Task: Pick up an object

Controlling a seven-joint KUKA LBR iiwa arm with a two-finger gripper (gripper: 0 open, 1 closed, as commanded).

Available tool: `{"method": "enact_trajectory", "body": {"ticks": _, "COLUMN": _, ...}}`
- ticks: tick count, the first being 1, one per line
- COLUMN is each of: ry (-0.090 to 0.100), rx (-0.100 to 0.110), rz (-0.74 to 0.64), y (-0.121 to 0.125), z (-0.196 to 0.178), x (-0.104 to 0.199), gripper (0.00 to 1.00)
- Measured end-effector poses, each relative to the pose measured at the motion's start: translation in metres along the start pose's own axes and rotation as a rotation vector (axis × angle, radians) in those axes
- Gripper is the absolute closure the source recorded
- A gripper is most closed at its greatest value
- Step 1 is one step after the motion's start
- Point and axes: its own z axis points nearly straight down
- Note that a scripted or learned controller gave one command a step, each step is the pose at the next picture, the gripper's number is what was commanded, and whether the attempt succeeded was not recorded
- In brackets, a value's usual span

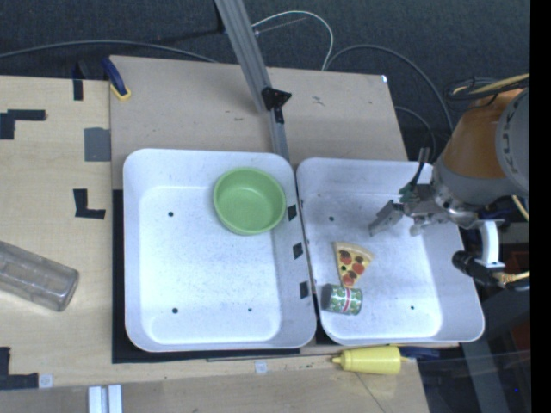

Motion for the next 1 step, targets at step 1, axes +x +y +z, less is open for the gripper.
{"method": "enact_trajectory", "body": {"ticks": 1, "ry": -0.003, "rx": -0.009, "rz": -0.001, "y": 0.0009, "z": 0.0512, "x": 0.0004, "gripper": 0.00}}
